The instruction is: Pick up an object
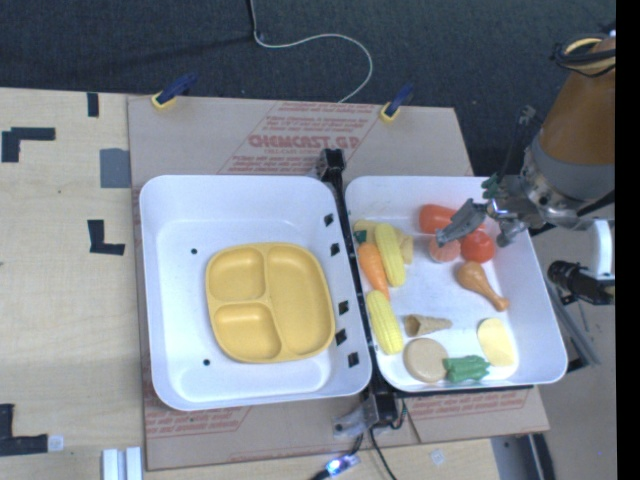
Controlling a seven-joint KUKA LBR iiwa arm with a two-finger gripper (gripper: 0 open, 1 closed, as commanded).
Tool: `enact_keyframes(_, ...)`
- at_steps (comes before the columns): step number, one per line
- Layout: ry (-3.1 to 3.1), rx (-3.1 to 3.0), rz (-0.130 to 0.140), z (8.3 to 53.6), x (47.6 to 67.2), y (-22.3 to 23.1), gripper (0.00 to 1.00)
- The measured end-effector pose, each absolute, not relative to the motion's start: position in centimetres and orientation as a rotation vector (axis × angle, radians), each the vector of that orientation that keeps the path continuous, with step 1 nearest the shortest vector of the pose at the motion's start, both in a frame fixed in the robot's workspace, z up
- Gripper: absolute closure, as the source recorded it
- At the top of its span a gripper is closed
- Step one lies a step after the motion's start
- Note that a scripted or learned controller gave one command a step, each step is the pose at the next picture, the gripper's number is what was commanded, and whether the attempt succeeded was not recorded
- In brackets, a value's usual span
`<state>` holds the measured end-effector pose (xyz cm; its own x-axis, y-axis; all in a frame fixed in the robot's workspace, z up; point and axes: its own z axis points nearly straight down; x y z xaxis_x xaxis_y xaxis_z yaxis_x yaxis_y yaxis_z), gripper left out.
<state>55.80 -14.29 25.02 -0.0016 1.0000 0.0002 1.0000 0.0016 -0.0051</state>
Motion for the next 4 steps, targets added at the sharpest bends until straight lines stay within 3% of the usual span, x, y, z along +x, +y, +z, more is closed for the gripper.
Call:
enact_keyframes(3, -2.220, -2.213, 0.009, 8.3, 56.0, -12.7, 0.00)
enact_keyframes(4, -2.219, -2.212, 0.010, 9.4, 56.0, -12.7, 1.00)
